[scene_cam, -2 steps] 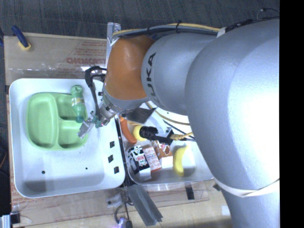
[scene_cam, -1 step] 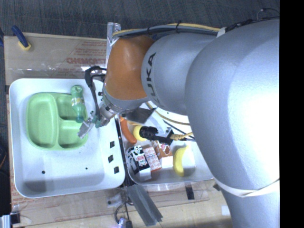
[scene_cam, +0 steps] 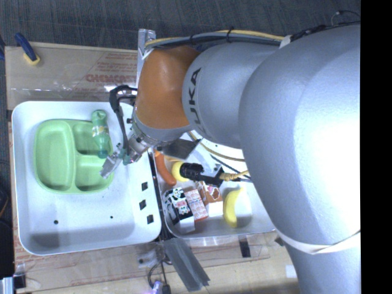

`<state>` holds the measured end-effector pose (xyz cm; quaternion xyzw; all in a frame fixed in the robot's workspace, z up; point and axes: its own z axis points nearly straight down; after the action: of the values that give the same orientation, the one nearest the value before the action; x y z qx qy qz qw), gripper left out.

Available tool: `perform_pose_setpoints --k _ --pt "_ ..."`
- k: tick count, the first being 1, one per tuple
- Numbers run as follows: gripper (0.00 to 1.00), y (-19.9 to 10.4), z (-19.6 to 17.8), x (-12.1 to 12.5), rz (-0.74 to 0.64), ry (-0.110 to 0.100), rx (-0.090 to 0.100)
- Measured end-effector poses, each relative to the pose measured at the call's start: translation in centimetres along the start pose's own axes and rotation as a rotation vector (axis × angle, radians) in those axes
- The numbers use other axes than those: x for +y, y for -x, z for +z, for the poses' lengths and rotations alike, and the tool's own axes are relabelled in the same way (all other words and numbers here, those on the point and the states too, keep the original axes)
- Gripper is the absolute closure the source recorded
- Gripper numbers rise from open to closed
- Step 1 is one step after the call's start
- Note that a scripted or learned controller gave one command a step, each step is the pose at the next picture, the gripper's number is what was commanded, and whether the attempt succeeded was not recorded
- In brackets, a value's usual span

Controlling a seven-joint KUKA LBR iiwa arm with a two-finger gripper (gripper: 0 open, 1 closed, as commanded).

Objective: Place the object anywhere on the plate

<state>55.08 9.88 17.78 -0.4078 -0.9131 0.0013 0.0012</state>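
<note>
The two-finger gripper (scene_cam: 114, 162) hovers at the green divided plastic plate's (scene_cam: 58, 155) four-o'clock rim; grip state unreadable, placement apparently unfinished.

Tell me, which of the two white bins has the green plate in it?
The left bin. It holds the green divided plate; the right bin holds a banana and small packages instead.

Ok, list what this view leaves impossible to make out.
- Right bin: much of it lies under the grey arm.
- Gripper: too small to tell its state, or whether it holds the green bottle at the green plate.
- Carton: print unreadable.
</note>
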Motion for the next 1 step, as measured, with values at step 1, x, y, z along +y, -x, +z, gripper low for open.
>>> perform_pose_setpoints --k 1 --pt "0.0 0.0 0.0 0.0 0.0 0.0 0.0"
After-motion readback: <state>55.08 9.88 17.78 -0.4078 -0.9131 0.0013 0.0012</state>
